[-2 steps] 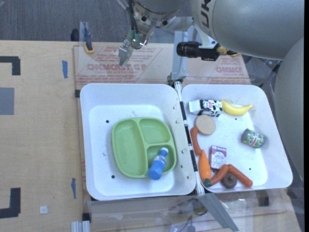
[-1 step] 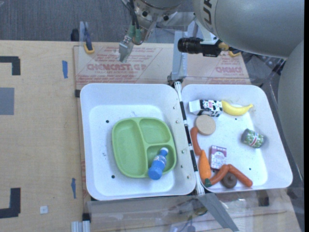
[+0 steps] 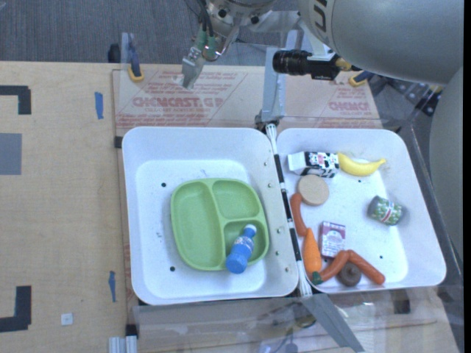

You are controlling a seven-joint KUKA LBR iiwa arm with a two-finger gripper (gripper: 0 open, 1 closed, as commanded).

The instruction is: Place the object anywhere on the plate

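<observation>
A green divided plate [image 3: 199, 226] lies in the left white bin [image 3: 147, 160]. On the plate's lower right compartment rests a small blue bottle [image 3: 241, 250] with a white cap, lying on its side, its base at the plate's front rim. My gripper [image 3: 193, 66] hangs high over the cardboard behind the left bin, far from the bottle and the plate, with nothing seen in it. The grey arm crosses the top right of the view.
The right bin [image 3: 419, 197] holds a cow-patterned carton [image 3: 316, 162], a banana [image 3: 360, 165], a tan disc [image 3: 314, 190], a green can [image 3: 385, 211], a pink box [image 3: 333, 239], carrots [image 3: 312, 254] and a dark donut [image 3: 349, 274]. A ridge [image 3: 283, 212] divides the bins.
</observation>
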